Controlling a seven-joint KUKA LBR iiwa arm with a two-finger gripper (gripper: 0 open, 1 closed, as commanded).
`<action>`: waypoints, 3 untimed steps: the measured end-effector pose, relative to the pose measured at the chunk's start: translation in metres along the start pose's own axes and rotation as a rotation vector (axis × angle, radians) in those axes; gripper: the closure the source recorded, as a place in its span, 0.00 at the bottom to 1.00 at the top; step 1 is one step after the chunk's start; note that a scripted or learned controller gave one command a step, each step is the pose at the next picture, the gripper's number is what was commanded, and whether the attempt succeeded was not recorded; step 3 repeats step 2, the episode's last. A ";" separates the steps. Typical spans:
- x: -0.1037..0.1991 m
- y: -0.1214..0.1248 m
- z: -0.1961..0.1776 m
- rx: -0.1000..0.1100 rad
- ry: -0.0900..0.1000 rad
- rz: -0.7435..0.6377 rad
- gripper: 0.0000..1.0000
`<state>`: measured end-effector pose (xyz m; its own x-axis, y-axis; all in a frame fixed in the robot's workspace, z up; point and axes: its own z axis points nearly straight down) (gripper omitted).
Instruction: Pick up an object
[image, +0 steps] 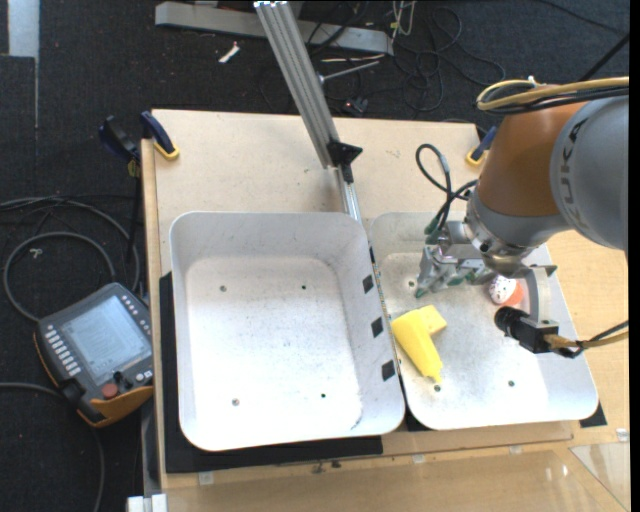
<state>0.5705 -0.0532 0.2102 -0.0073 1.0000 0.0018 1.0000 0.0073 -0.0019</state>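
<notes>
You've got 2 bins side by side on the bench: left bin, right bin, rims meeting in the middle.

- Right bin: a wedge lies at its left side, just beside the shared rim.
- A small round thing sits right of the wedge and behind it, close under the arm.
- The gripper hangs over the right bin's back part, behind the wedge.
- A post slants in from behind, ending at the bins' back junction.
- A pendant lies on the floor left of the bench.

Yellow block, small white-and-red object, white speckled left bin, white right bin, grey arm, orange band
</notes>
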 end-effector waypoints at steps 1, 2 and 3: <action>0.045 -0.002 -0.001 -0.001 0.000 -0.001 1.00; 0.095 -0.011 -0.019 -0.003 0.000 -0.001 1.00; 0.095 -0.011 -0.019 -0.003 0.000 -0.001 1.00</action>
